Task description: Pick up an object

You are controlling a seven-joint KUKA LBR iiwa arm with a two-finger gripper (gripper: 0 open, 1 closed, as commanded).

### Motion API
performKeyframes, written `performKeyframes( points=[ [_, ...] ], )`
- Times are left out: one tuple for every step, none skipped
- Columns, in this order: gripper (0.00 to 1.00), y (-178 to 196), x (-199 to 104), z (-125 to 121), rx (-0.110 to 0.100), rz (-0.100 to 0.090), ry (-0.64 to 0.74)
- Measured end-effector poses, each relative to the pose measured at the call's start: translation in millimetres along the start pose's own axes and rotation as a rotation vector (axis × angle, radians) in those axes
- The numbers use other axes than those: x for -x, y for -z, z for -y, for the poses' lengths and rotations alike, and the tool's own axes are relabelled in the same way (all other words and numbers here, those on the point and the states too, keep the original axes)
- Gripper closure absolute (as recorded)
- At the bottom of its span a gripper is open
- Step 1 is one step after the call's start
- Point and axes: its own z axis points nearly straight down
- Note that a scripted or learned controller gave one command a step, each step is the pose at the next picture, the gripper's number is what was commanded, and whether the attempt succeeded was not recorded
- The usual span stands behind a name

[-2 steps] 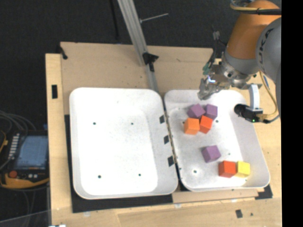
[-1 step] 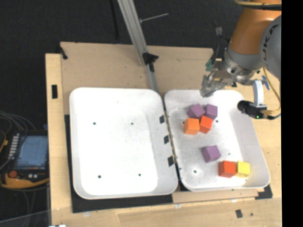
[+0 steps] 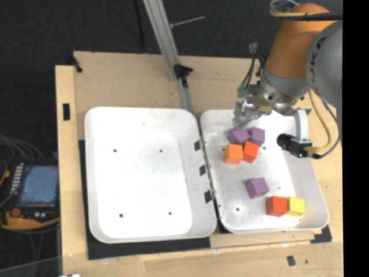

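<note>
Reaching in over the far edge of the right bin [image 3: 308, 180], the gripper [image 3: 247, 115] hangs just above a tight cluster of blocks; whether its fingers are apart or together cannot be told, and no block shows between them. Directly beneath lie a purple block [image 3: 237, 135] and a second purple block [image 3: 258, 135], with an orange block [image 3: 233, 153] and a red-orange block [image 3: 251, 150] touching them on the near side. Well apart, toward the bin's near edge, sits a lone purple block [image 3: 256, 186], then a red block [image 3: 277, 205] pressed against a yellow block [image 3: 296, 205]. Beside it, the left bin [image 3: 141, 172] rests on the surface [image 3: 66, 166].
</note>
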Motion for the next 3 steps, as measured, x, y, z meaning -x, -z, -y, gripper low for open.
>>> performKeyframes(
  points=[
    [1.0, 9.4, -45.7, 18.8, 0.0, -0.003, 0.003],
    [1.0, 0.3, -82.4, 36.5, 0.0, -0.001, 0.0],
    [1.0, 8.5, -128.1, 59.5, -0.001, -0.003, 0.004]
  ],
)
